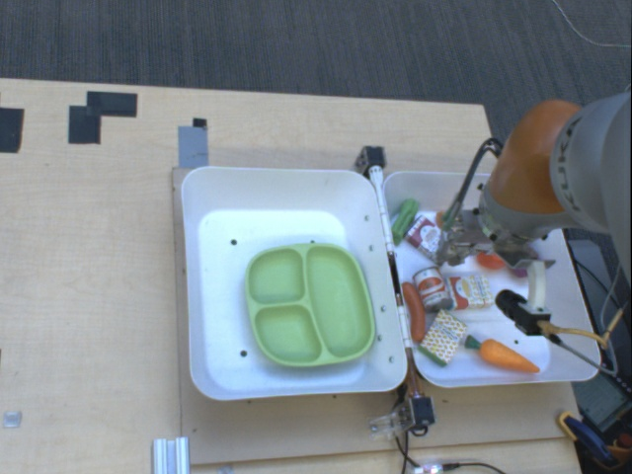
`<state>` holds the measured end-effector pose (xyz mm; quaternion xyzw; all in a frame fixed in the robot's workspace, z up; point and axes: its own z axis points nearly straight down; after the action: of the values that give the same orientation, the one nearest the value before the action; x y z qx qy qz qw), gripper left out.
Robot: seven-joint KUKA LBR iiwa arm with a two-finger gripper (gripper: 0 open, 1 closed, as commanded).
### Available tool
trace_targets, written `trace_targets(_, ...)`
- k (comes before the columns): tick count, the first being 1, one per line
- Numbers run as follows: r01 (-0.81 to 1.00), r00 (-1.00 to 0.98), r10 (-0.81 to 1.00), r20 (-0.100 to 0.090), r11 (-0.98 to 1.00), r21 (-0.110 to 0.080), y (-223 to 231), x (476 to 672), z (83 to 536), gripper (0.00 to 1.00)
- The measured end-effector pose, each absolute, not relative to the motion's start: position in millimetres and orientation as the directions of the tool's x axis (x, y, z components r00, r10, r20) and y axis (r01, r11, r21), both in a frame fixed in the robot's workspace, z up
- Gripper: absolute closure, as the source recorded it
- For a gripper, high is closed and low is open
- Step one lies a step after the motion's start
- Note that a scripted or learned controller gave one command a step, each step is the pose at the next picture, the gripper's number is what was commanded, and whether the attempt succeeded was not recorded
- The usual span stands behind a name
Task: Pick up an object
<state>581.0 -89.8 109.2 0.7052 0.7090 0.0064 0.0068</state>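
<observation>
the pincer (462, 248) hangs low in the right bin (563, 368); its opening cannot be told. nearby, the carrot (507, 355) lies flat along the front wall, tip pointing front-right. the left bin (212, 265) holds a green tray (309, 305). both bins sit on the wooden desk (89, 294), dark carpet (296, 28) beyond.

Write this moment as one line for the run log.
arm: over right bin | gripper: low among toy food, grasp unconfirmed | carrot: lying in bin | left bin: green divided plate

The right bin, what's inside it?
The right bin holds a carrot, a sausage, a small can and packets. The arm covers whatever lies beneath it.
</observation>
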Motion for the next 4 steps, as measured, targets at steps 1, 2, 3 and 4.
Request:
trace_targets(1, 1.0, -0.006, 1.0, -0.001, 0.006, 0.018, -90, 580.8, 109, 0.0)
trace_targets(2, 1.0, -0.008, 1.0, 0.0, 0.008, 0.022, -89, 582.1, 120, 1.0)
trace_targets(3, 1.0, -0.008, 1.0, 0.0, 0.008, 0.022, -89, 582.0, 120, 0.0)
trace_targets(4, 1.0, -0.01, 1.0, 0.001, 0.01, 0.025, -88, 583.3, 130, 1.0)
